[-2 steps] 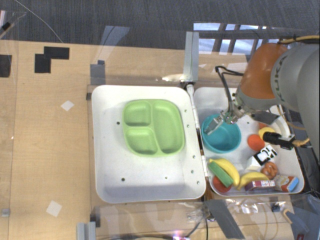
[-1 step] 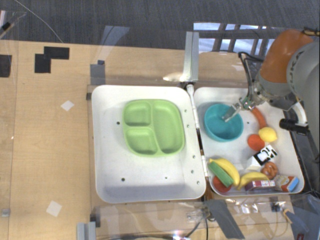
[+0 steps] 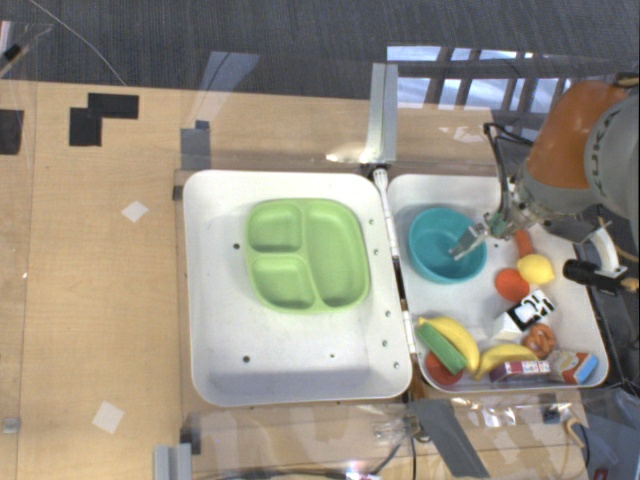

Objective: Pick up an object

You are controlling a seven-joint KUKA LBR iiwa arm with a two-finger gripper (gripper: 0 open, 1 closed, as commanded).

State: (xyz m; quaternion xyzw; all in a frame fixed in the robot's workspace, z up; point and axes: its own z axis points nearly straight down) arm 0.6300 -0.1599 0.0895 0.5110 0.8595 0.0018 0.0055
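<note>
Claw [image 3: 470, 240] hung down in the teal bowl [image 3: 438, 246], at its right side; spread or pressed together, I could not tell, and nothing showed pinched in it. Nearest, along the front of the right bin [image 3: 440, 193], lay one purple carton [image 3: 522, 371], two bananas [image 3: 452, 334] [image 3: 506, 353], one green piece [image 3: 434, 345] touching the left banana, and one red-and-blue item [image 3: 583, 368]. Behind them sat one black-and-white cube [image 3: 530, 310], one orange-red ball [image 3: 511, 284] and one lemon [image 3: 536, 269], close together. Further back stood that single bowl. Alongside, the left bin [image 3: 220, 348] carried one green plate [image 3: 305, 255] with three compartments. Two bins, one table [image 3: 90, 318].
</note>
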